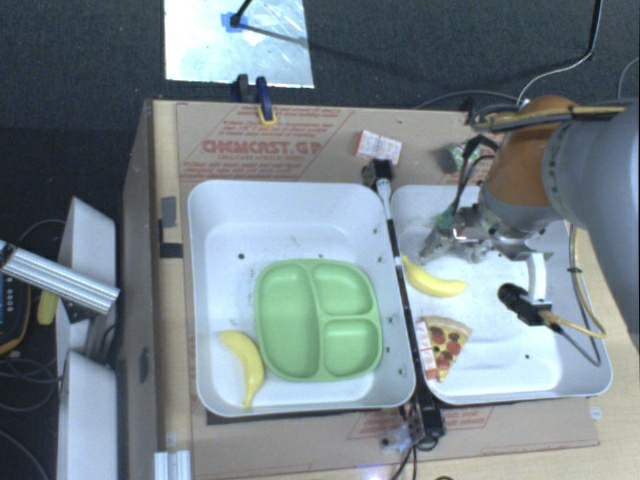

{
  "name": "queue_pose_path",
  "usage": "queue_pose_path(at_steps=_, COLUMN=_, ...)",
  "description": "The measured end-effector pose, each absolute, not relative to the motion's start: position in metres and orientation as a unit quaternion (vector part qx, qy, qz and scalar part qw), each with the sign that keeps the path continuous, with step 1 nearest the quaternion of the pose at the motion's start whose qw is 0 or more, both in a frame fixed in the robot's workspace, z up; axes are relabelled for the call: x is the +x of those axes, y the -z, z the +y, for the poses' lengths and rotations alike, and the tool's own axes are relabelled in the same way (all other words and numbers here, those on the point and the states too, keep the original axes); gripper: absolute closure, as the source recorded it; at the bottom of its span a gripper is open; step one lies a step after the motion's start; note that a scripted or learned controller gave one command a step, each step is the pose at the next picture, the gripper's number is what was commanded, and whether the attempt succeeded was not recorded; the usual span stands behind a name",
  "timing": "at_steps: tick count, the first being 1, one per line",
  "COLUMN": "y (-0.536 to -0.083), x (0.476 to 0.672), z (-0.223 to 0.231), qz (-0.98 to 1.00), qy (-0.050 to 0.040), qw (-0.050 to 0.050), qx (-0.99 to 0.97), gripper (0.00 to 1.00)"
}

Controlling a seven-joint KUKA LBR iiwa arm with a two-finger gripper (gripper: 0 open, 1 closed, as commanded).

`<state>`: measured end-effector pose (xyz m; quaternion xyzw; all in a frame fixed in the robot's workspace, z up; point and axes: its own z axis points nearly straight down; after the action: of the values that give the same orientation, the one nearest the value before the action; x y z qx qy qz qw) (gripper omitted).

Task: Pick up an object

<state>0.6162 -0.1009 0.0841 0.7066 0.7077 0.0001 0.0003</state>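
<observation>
- You see the claw (452, 236) up and to the right of the green plate (318, 318), over the right bin (560, 360).
- You cannot tell if the claw is clenched or let go.
- A yellow banana (432, 280) lies right of the plate, close under the claw.
- A pizza slice (441, 346) lies right of the plate's lower corner.
- A second banana (245, 365) lies just beside the plate's lower left edge.
</observation>
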Motion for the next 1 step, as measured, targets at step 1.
queue_pose_path(at_steps=1, y=-0.0852, x=0.6692, z=-0.1459, qz=0.708, qy=-0.0008, qw=0.002, qx=0.706, gripper=0.00)
